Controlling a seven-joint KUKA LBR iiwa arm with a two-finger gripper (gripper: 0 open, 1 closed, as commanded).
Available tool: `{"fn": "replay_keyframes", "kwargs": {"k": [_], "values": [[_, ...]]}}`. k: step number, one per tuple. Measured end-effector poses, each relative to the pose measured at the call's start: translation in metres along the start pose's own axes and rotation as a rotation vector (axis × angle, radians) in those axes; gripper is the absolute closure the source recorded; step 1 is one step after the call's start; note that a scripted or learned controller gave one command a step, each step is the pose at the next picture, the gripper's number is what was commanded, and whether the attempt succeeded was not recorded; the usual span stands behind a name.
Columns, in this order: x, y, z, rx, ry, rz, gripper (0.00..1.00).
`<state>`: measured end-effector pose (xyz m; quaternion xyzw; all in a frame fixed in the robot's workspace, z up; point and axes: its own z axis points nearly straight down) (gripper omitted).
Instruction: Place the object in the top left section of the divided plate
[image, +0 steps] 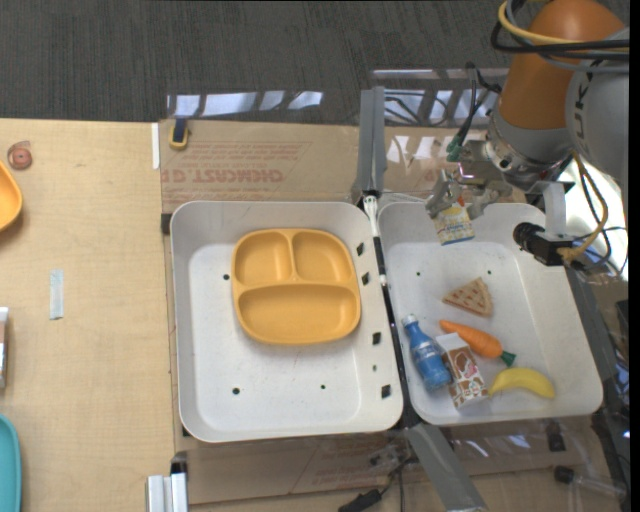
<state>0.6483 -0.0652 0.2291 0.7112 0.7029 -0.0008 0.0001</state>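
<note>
Pincer (455, 203) hanging over the far rim of the right bin (590, 395), clenched, so far as the slanted view allows, on a small carton (455, 224) that dangles between the fingertips, label outward, long axis roughly upright.

From there, largest to smallest. Grey arm (560, 80) reaching in from the right, orange band high, wrist bent down and leftward toward the bin divide. Left bin (200, 400) holding the divided plate (296, 285), yellow, with two small sections along its far edge and one wide section nearer the camera. Top left section (263, 259) lying to the left of the pincer and a little nearer the camera, across the ridge between the bins: the one relation governing the carry.

Remaining in the right bin: a banana (523, 382), a carrot (473, 338), a blue bottle (427, 353), a wedge-shaped cracker (471, 297), a second small carton (463, 372).
</note>
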Motion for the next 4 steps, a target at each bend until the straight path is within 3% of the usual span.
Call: {"fn": "replay_keyframes", "kwargs": {"k": [1,2,3,4], "values": [[0.060,0.010,-0.052,0.000,0.000,0.021,1.00],[0.127,-0.022,0.012,0.003,0.000,-0.118,1.00],[0.224,-0.004,-0.024,0.001,0.000,-0.116,1.00],[0.224,-0.004,-0.024,0.001,-0.001,-0.116,0.00]]}}
